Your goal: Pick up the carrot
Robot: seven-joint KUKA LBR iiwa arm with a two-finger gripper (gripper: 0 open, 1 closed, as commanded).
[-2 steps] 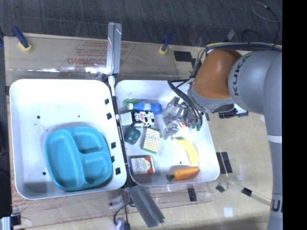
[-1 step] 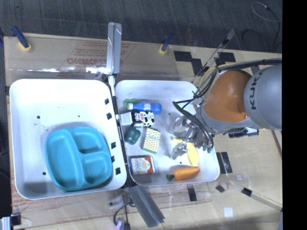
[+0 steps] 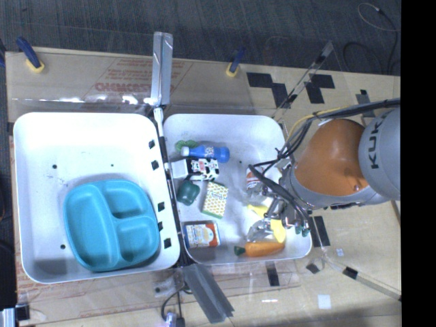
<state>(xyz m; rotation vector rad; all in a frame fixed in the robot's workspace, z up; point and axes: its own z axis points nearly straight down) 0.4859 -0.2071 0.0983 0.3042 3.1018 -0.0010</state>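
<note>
Since carrot (image 3: 264,248) lies flat along right bin's (image 3: 204,122) near wall, arm (image 3: 340,159) reaches in from right w/ claw (image 3: 267,225) just above it. Can't tell claw state — cables clutter it. Carrot not gripped, prob. pre-grasp.

The arm (image 3: 340,162) enters from the right side of the camera view, its grey link at the frame edge and the orange band directly above the wrist. The wrist is bent downward and angled toward the lower left. Black cables loop around the wrist section. The gripper (image 3: 262,229) points down at the lower end of the wrist.
</note>
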